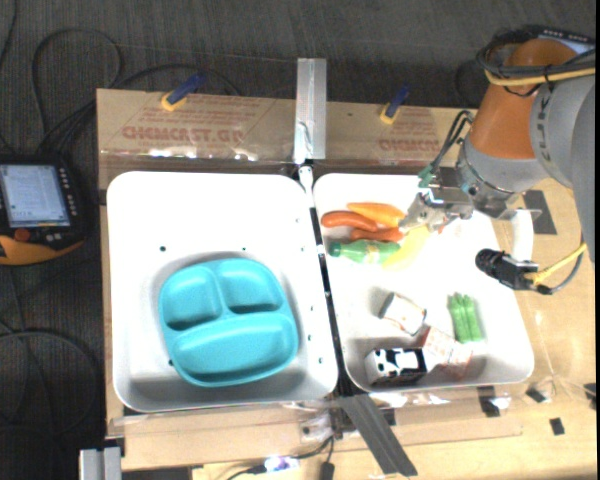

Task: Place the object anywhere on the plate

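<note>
Tool (430, 211) over right bin (500, 318), top edge; can't tell if it's spread or pinching anything. Just left of it: toy carrot (375, 211), red pepper (355, 224), green veg (365, 252). Lower: green pods (464, 317), black-white box (397, 363), print unreadable. Blue divided plate (230, 318) in left bin (140, 268). Cardboard (195, 133) lettering illegible.
</note>
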### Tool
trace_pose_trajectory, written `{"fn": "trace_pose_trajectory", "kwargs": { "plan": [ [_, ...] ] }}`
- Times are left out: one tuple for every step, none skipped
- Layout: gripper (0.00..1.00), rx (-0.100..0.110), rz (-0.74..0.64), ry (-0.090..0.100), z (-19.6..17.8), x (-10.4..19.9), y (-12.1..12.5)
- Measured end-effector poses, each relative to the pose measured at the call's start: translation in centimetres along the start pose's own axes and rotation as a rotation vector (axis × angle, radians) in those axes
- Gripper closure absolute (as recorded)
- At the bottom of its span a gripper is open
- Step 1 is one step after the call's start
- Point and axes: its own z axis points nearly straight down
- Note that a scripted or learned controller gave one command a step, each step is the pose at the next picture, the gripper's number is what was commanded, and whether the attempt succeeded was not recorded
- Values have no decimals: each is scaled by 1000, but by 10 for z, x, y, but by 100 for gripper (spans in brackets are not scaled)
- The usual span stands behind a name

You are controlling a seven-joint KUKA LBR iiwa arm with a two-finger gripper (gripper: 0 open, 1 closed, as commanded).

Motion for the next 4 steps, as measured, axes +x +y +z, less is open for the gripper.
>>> {"fn": "trace_pose_trajectory", "kwargs": {
  "plan": [
    [100, 1, -52, 6, 10, 54, -77],
    [100, 1, -207, 6, 10, 121, -124],
    [100, 1, -313, 5, 10, 177, -128],
    [100, -2, -599, 4, -15, 215, -107]
  ]
}}
